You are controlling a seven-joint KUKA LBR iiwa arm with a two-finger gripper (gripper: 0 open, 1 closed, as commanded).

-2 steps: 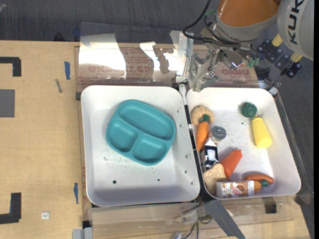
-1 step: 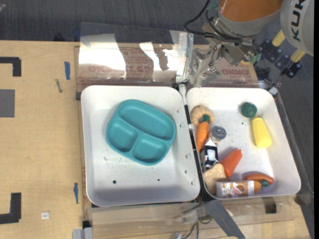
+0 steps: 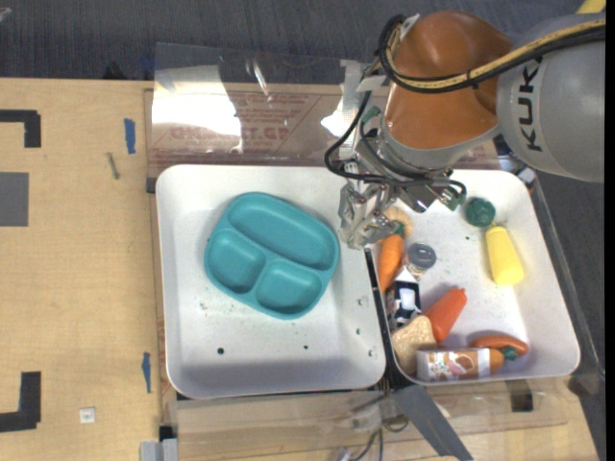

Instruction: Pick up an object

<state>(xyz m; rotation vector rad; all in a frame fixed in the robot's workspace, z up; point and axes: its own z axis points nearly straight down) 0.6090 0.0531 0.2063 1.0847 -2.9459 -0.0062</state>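
Note:
My gripper (image 3: 363, 221) hangs below the orange wrist at the divider between the two bins, over the right bin's upper left corner. Its metal fingers point down just above the top of an orange carrot (image 3: 389, 257). A small tan object (image 3: 395, 225) lies right beside the fingers. Nothing shows between the fingers. A teal divided plate (image 3: 271, 252) lies in the left bin (image 3: 192, 344). In the right bin (image 3: 553, 325) lie a yellow item (image 3: 504, 255), a green round item (image 3: 479, 210), a red-orange pepper (image 3: 447, 313) and a bottle (image 3: 459, 362).
A small grey cap (image 3: 421, 254), a dark bottle (image 3: 406, 299), a bread slice (image 3: 413, 333) and a red-green item (image 3: 500, 344) crowd the right bin's lower left. A clear plastic sheet (image 3: 245, 113) lies behind the bins. Wooden bench (image 3: 67, 257) stretches to the left.

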